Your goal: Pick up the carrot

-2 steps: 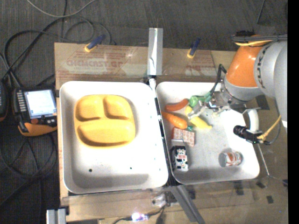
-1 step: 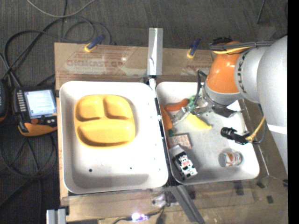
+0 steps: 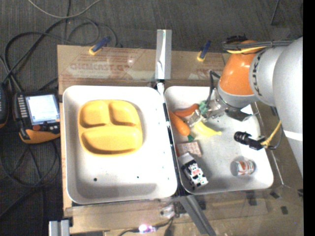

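Bench: I see two white bins; the left bin (image 3: 74, 181) bears a yellow tray (image 3: 110, 127).
Carrot (image 3: 180, 123): right bin (image 3: 266, 178), near its left wall.
Gripper (image 3: 201, 113): over the carrot; finger state I cannot tell.
Neighbours: yellow piece (image 3: 209, 129), can (image 3: 243, 167), small box (image 3: 189, 148).

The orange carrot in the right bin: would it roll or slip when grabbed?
The tapered orange carrot looks smooth and glossy, so it may slip between hard fingers. Its rounded body could roll, though the white bin's wall beside it might stop it. It probably stays stiff.
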Robot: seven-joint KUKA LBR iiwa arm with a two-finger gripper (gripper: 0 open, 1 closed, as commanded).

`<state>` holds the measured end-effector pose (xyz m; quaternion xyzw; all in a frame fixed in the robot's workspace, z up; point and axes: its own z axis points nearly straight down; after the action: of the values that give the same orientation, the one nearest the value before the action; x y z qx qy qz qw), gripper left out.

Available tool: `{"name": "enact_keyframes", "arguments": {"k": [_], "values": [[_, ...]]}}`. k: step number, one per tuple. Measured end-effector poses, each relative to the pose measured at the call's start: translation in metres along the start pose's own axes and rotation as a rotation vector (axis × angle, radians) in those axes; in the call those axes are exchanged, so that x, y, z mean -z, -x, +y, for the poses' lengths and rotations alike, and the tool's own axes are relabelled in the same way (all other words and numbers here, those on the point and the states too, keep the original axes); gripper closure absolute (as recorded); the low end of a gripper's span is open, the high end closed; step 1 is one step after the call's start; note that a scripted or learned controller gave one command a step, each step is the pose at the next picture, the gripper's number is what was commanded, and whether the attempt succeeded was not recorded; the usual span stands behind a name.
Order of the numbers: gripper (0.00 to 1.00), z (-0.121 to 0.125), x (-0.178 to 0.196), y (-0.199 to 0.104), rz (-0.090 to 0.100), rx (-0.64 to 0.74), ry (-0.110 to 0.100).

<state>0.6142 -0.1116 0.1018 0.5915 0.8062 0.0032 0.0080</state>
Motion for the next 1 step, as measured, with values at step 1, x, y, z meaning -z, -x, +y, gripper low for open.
{"name": "enact_keyframes", "arguments": {"k": [1], "values": [[1.0,0.01,0.0228,0.0262,0.007,0.13,-0.016]]}}
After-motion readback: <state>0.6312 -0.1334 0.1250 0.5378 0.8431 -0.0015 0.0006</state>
